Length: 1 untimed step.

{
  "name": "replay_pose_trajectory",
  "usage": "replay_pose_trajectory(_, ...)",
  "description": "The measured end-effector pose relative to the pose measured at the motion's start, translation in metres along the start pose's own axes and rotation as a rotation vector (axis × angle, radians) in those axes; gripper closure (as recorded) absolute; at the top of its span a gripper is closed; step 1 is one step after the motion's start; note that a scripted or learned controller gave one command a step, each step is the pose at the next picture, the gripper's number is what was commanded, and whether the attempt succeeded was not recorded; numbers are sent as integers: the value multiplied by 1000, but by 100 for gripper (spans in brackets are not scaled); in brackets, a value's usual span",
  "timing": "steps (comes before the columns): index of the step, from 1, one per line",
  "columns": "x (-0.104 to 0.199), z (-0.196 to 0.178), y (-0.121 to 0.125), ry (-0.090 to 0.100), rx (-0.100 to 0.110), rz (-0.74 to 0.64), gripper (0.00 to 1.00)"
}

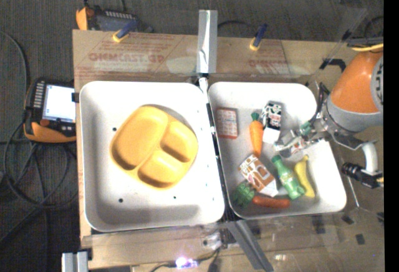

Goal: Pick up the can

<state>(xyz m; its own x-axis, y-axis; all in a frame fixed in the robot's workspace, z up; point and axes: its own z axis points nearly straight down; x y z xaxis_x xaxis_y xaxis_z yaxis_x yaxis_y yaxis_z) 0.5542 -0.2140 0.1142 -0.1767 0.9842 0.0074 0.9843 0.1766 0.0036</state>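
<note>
The left bin [93, 140] carries a yellow plate [156, 146] near its middle, with bare white floor along all four walls. The right bin [324, 196] is crowded. The can [226, 123], flat with a red label, lies close to the left wall, a little apart from the other things. Beside it a carrot [256, 133] points toward the far edge. A small black and white box [272, 115] is near the far wall. A green bottle [287, 176] and a banana [302, 177] lie toward the near right corner, and a carton [257, 172] and a red pepper [271, 201] toward the near edge. The gripper [298, 141] hangs over the right side, well apart from the can; I cannot tell if it is apart or together.
</note>
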Motion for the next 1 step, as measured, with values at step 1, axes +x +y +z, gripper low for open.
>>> replay_pose_trajectory(1,32,-102,16,-10,5,300,100)
